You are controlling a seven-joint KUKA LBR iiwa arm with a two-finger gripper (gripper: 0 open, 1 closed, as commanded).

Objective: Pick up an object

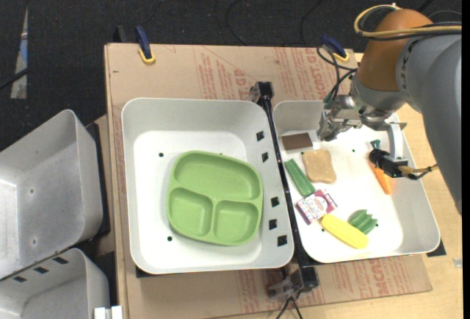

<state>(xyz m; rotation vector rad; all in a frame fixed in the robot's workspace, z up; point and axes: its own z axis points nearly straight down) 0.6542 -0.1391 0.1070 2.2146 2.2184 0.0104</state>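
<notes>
Reaching in from the right, my arm [411,67] bends down over the right bin's [418,233] far end, with the gripper [332,125] hanging just above the brown block [297,140] and tan sponge [319,165]. I cannot tell how far it is open; nothing shows held. The green plate [214,198] lies in the left bin [139,163].
</notes>
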